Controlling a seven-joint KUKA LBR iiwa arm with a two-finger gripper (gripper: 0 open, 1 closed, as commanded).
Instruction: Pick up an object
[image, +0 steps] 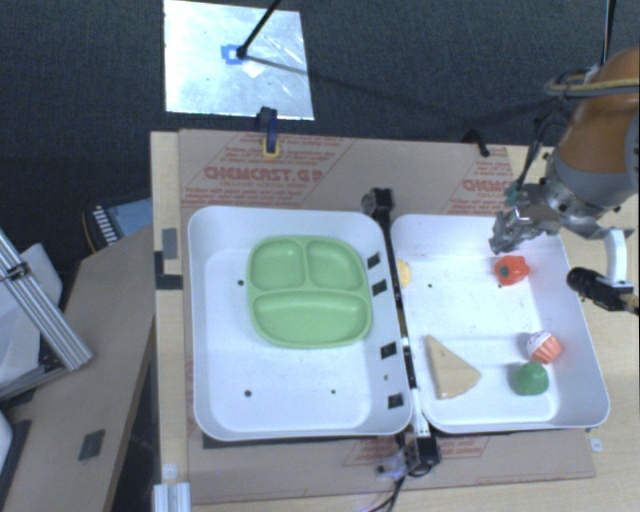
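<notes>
In the left bin (215, 400) we see a green plate (308, 291). In the right bin (580, 405) lie a small yellow piece (403, 270), a tan wedge (451, 368), a red-orange toy (511, 270), a green ball (529, 378) and an orange-white cupcake (544, 346). The gripper (506, 232) hangs just above-left of the red-orange toy; we cannot tell its state.

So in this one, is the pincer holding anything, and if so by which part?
Nothing is held. The pincer hangs over the right bin, just up and left of the red-orange toy, with nothing visible between its tips.
</notes>
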